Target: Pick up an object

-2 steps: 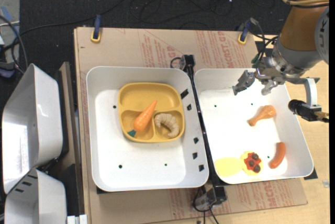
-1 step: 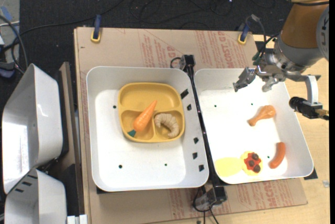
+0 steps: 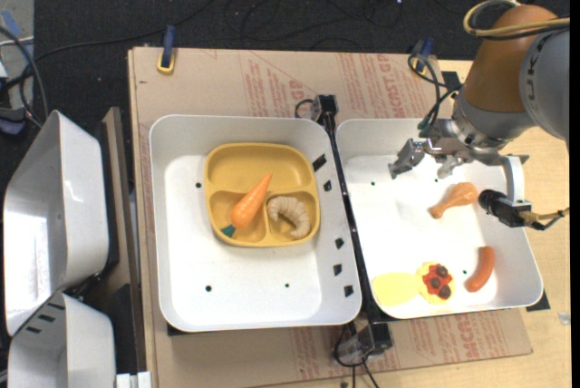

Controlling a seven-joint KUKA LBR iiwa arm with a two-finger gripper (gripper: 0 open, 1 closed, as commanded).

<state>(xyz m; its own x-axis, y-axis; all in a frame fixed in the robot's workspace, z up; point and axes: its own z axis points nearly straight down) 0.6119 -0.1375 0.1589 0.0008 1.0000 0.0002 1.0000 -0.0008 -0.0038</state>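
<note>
My gripper [image 3: 424, 165] hangs over the back of the right bin [image 3: 381, 196], open, with nothing between its fingers. Just in front of it and to the right lies an orange drumstick [image 3: 452, 198], a short way from the fingertips. A reddish sausage [image 3: 480, 268] rests near the bin's front right corner. A flat yellow piece [image 3: 396, 287] and a red berry cluster [image 3: 438, 279] lie along the front wall. In the left bin [image 3: 181, 268] a yellow divided plate [image 3: 227, 164] holds a carrot [image 3: 251, 200] and a pale curled shrimp [image 3: 290, 214].
A black divider [image 3: 343, 214] runs between the two bins. The bins sit on a cardboard sheet [image 3: 272, 78]. White containers [image 3: 50, 205] stand off the bench at the left. Cables lie on the dark floor behind.
</note>
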